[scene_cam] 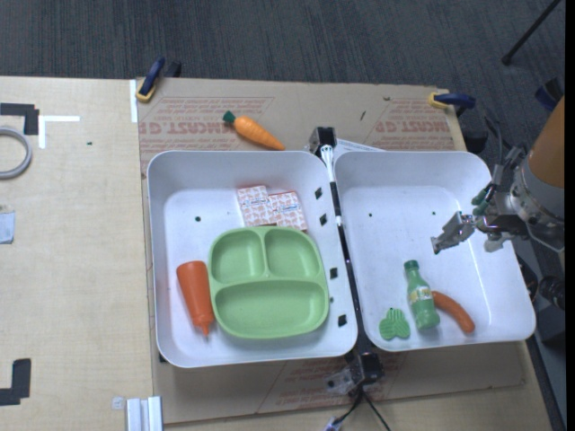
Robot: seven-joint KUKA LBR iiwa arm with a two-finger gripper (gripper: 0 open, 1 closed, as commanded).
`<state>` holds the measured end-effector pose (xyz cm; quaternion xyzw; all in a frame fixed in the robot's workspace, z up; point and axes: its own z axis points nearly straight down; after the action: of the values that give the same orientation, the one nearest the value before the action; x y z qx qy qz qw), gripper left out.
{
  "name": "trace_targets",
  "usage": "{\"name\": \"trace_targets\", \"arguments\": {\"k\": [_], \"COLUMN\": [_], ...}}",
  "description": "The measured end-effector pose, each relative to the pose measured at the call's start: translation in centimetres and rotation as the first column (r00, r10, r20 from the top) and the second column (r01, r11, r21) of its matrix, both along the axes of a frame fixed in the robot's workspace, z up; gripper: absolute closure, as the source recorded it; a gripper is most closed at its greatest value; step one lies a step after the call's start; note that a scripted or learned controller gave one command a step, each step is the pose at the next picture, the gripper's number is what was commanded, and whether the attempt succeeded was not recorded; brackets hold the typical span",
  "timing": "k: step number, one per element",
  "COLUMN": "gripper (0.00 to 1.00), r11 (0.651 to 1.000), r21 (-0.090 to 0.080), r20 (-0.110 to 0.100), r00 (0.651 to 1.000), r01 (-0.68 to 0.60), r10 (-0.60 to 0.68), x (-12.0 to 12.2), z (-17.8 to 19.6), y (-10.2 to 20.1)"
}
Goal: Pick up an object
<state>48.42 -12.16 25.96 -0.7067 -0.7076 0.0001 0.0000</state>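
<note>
hovering tool [449, 238] over the right bin [377, 182], jaw state unclear.
green bottle [419, 296] looks light, stiff, slick; grip its middle.

This looks like a robot lab, not a home. Two white bins [341, 241] sit side by side on cardboard [296, 119], held down by blue and yellow clamps [151, 79] above the bins. Left of the bins is a plain wooden bench top [72, 268] with black tape marks [18, 115]. Toy food lies in the bins.
</note>
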Motion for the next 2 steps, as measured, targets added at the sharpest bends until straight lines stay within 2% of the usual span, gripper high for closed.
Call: {"name": "trace_targets", "arguments": {"k": [1, 2], "gripper": [0.00, 0.00], "r11": [0.995, 0.819], "r21": [0.001, 0.000], "r20": [0.000, 0.001], "r00": [0.995, 0.819], "r01": [0.096, 0.574], "r10": [-0.096, -0.574], "x": [-0.7, -0.2], "z": [-16.8, -16.7], "y": [0.8, -6.2]}}
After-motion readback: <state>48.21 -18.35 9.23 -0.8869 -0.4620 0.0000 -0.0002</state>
